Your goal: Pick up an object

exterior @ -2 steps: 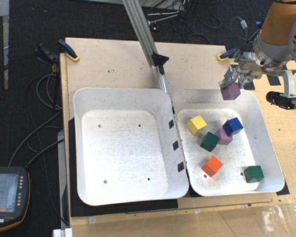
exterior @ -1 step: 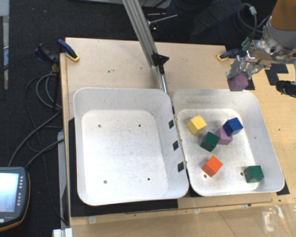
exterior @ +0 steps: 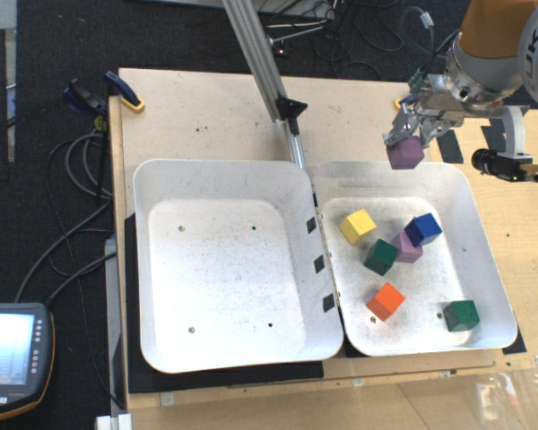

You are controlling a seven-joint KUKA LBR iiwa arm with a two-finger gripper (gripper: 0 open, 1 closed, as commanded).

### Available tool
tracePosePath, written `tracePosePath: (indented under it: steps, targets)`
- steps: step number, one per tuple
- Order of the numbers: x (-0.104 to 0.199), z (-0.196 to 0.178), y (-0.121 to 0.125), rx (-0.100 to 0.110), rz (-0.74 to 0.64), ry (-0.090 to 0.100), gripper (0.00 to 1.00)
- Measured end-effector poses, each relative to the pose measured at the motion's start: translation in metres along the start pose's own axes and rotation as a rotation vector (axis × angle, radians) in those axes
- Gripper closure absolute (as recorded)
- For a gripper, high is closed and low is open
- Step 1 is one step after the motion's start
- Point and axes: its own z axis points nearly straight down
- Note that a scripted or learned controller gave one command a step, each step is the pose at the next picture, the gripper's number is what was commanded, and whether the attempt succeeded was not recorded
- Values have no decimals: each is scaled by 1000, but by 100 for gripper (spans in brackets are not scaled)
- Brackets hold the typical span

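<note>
My gripper hangs above the far edge of the right bin, shut on a purple cube that sits between its fingers, lifted off the bin floor. Below, in the right bin, lie a yellow cube, a blue cube, a smaller purple cube, a dark green cube, an orange cube and a green cube.
The left bin lies beside the right one, sharing a middle rim. A slanted metal bar crosses the back of the bench. Clamps sit at the bench's far left corner.
</note>
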Motion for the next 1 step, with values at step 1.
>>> tracePosePath:
  steps: [1]
  targets:
    - [54, 10, 0, 1, -1, 1, 100]
